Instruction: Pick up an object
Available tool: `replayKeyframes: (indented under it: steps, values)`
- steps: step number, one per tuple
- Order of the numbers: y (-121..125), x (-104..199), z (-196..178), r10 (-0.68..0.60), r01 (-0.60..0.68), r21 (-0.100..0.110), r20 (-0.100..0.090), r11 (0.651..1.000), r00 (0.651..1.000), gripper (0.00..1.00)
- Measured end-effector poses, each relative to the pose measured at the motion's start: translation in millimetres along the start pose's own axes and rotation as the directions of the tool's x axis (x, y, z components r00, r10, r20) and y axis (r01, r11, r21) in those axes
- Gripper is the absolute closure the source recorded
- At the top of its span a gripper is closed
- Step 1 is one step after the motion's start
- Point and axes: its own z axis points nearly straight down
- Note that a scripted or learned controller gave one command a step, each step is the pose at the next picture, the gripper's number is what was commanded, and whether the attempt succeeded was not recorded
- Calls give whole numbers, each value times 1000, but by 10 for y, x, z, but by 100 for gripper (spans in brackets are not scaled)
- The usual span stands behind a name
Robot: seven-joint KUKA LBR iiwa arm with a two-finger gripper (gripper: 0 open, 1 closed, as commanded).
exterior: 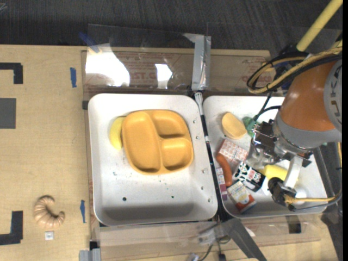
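The right bin (315, 200) holds a pile of small items: a tan bread-like piece (233, 125), a pink-checked packet (234, 150), an orange-red sausage shape (225, 163), a black-and-white patterned box (247, 174), a small red-and-white carton (241, 194) and a yellow piece (274, 172). My gripper (260, 155) reaches down into this bin from the right, just above the patterned box and beside the yellow piece. The orange-banded wrist covers the far right part of the bin.
The left bin (109, 194) carries an overturned yellow divided tray (157, 140) with a yellow item (115, 132) peeking out at its left. A tan curled object (49, 211) lies on the bench at the lower left. Cables loop above the arm at the upper right.
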Motion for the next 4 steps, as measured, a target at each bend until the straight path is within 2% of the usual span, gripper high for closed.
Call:
replayKeyframes:
  steps: [1,2,3,4]
  values:
    - [36,-37,-359,-366,366,-9,0,930,930,100]
    - [442,91,-717,-591,591,-8,2,806,806,100]
    - [1616,328,-773,-761,761,-8,5,649,649,100]
    - [1343,1514,58,-845,845,-1,-2,534,534,100]
